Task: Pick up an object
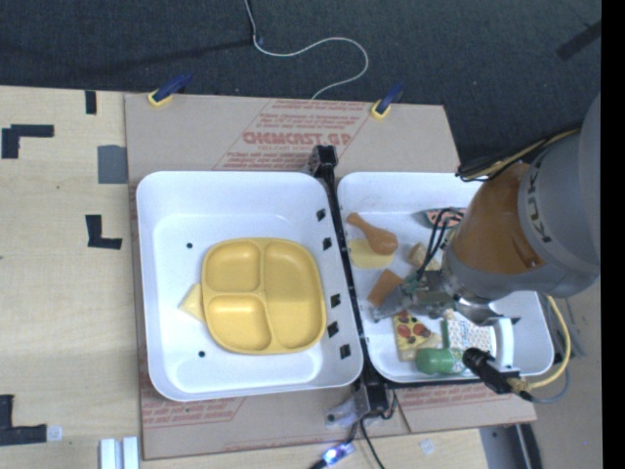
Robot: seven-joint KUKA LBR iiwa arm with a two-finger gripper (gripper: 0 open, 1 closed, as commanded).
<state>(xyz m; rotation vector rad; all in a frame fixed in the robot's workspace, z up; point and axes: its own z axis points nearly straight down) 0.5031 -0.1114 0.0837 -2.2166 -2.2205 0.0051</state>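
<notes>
Gripper (422, 299) low over the right-hand shallow white bin (386, 190), wrist and orange band overhead hiding the tips; whether spread or pressed together, cannot tell. Nothing seen pinched. Nearest target: flat pizza-slice toy card (411, 331), just below the gripper toward the near wall, long axis running roughly up-down the view. Green rounded plastic toy (437, 361) touching its lower end. Brown wedge-shaped toy (385, 285) just left of the gripper, tan drumstick-shaped toy (372, 232) and pale yellow block (366, 254) farther up. Tight cluster, little clearance, likely crowding on descent. Smooth white floor, slippery. Left white bin (156, 262) carrying a yellow divided plastic plate (264, 294), well apart.
</notes>
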